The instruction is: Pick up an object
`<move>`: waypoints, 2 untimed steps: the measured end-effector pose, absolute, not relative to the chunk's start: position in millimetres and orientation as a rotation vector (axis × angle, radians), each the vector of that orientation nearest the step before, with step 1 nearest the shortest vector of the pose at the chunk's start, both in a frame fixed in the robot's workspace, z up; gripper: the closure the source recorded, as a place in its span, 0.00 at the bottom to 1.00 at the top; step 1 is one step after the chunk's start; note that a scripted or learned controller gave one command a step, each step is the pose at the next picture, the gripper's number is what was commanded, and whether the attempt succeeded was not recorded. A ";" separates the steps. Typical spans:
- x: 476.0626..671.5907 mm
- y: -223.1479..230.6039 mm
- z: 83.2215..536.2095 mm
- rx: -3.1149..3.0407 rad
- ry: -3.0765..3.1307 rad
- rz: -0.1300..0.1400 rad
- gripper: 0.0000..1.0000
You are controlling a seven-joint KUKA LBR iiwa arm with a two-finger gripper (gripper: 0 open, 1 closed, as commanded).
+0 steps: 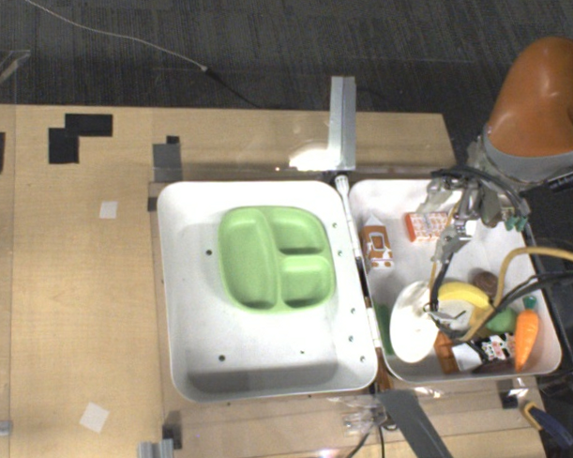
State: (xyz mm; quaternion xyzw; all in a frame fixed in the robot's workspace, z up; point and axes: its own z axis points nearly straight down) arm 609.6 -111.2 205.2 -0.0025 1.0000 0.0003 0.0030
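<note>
camera view: wooden bench (73, 306), two white bins (193, 367), dark floor (261, 36); claw (445, 265) state unclear.

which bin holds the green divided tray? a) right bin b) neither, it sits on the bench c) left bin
c: the green tray lies flat in the left bin, while the right bin holds the small items such as the carrot and banana.
</note>
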 end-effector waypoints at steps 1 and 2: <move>551.9 -136.2 103.0 -0.026 3.108 -0.005 0.00; 533.1 -131.5 96.6 0.079 3.096 -0.007 0.00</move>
